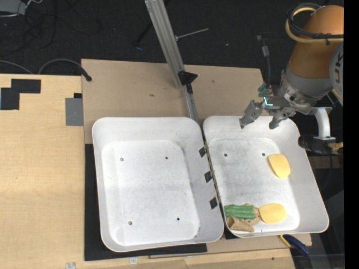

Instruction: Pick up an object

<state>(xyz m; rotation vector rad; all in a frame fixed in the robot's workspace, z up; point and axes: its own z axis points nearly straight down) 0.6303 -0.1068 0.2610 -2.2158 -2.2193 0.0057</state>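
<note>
Open, empty gripper (262, 118) above right bin (247, 150)

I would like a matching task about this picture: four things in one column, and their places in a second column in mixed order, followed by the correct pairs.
Things:
1. pincer
2. green object
3. yellow oval object
4. metal rail

Places:
A. near the right wall of the right bin, about halfway down
B. above the far edge of the right bin
C. at the near edge of the right bin, close to the divide between the bins
D. on the board behind the bins, running at a slant toward their divide

Pairs: 1-B, 2-C, 3-A, 4-D
</note>
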